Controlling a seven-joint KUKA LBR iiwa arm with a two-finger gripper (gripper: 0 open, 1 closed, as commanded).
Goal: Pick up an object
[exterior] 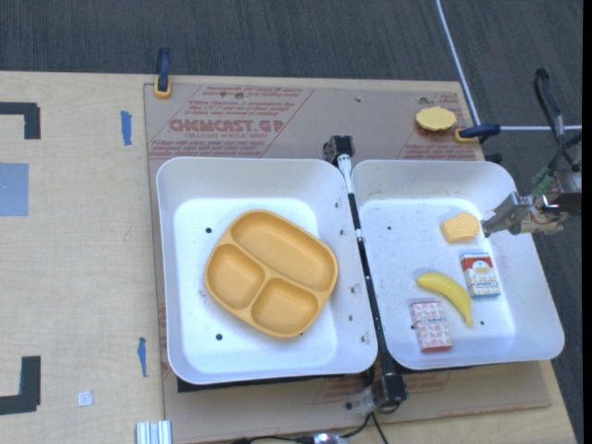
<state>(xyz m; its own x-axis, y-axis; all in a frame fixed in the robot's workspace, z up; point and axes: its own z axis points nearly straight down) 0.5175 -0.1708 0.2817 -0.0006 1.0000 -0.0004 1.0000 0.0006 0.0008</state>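
The right bin [518,340] holds a yellow cheese-like wedge [460,228], a yellow banana [445,293], a small red and white carton [480,275] and a pink patterned packet [430,326]. My gripper [502,220] reaches in over the bin's right rim, its tip just right of the wedge and close to it. Nothing is visibly held between its fingers. The left bin [185,276] carries a yellow divided plate [270,273] with three compartments.
A yellow round disc [436,119] lies on the brown board behind the right bin, beside a blue clamp [476,132]. A thin white rod [450,35] slants across the upper right. Another clamp [163,72] sits at the board's back left corner.
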